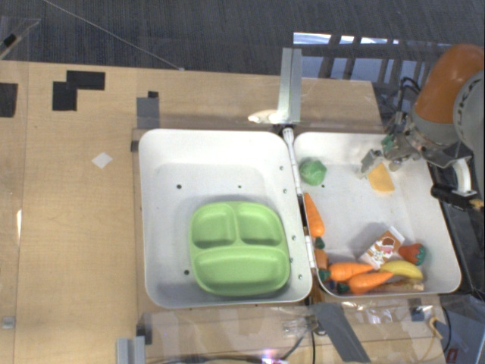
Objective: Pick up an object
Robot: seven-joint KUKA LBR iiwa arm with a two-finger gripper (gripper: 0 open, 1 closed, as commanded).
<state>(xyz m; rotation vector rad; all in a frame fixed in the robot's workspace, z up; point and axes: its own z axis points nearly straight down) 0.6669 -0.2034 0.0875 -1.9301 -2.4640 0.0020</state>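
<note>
My gripper (383, 158) hangs over the back right part of the right bin (432, 218). A yellow wedge-shaped piece (381, 180) sits directly below it, touching or nearly touching the tip. A green round item (312, 171) lies at the bin's back left. An orange carrot (314, 218) rests along the left wall. At the front lie two more carrots (351, 270), a yellow banana (402, 270), a small printed carton (381, 249) and a red-orange piece (414, 253).
The left bin (167, 203) holds a green divided plate (239, 247). A metal post (291, 82) stands behind the divider between the bins. The arm's orange band (447, 82) and grey wrist overhang the right bin's back right corner.
</note>
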